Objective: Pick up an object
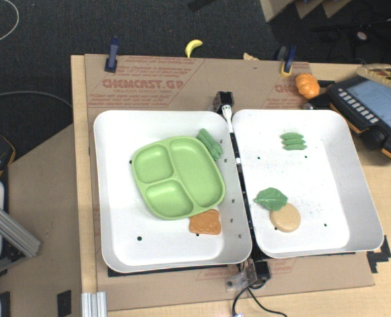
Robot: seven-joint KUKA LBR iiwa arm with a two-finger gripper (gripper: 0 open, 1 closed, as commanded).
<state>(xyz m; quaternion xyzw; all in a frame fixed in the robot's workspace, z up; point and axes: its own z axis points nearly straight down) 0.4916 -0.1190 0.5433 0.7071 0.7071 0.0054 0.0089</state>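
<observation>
On the worktop (149,78), a green divided plate (177,177) lies in one white bin (116,177) with an orange piece (205,224) touching its rim, while the neighbouring bin (334,177) holds a green leaf (271,197) overlapping a tan disc (286,218).

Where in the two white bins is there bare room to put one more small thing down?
The right bin has the most room: its right half, and the stretch between the ridged green piece and the green leaf by the tan disc. In the left bin, only the left strip and front-left corner are bare; the green divided plate and orange piece crowd the rest.
</observation>
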